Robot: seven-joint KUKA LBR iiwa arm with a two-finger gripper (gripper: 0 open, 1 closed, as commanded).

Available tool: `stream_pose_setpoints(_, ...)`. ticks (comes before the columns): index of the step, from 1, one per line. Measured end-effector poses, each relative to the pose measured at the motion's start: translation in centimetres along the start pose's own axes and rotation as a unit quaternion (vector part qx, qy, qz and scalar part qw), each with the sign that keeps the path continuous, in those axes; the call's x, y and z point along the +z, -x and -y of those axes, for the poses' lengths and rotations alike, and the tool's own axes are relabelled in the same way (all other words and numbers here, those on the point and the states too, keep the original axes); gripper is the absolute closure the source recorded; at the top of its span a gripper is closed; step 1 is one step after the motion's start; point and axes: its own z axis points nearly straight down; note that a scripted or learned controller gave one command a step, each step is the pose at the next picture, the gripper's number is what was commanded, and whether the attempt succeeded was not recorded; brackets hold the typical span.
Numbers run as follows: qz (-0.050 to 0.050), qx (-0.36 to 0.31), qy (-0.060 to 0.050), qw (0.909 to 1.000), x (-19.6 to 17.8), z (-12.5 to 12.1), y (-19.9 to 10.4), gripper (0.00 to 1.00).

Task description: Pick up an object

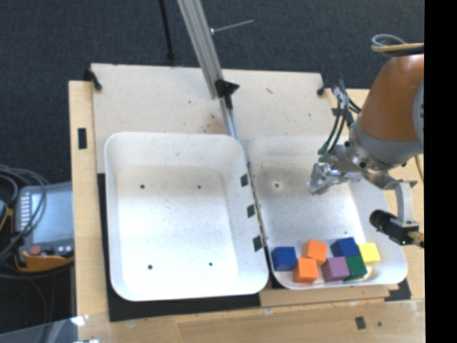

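Small coloured blocks lie clustered at the near end of the right bin [300, 163]: a blue block [284, 257], two orange blocks [316, 249] [306, 269], a purple block [335, 269], a green block [356, 266], a darker blue block [345, 247] and a yellow block [369, 252]. My gripper [319, 179] hangs over the middle of the right bin, well behind the blocks and apart from them. I see nothing between its fingers.
The left bin [178, 213] sits beside the right one, with a divider edge between them. A slanted aluminium post [203, 41] rises from behind the bins. A black fixture [391, 224] sticks out at the right bin's right side.
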Motion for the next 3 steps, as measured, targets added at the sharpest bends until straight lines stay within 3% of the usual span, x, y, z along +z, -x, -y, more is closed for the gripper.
stream_pose_setpoints(3, -0.001, -0.001, -0.002, 1.0000, -1.1, -4.8, -16.3, 1.00)
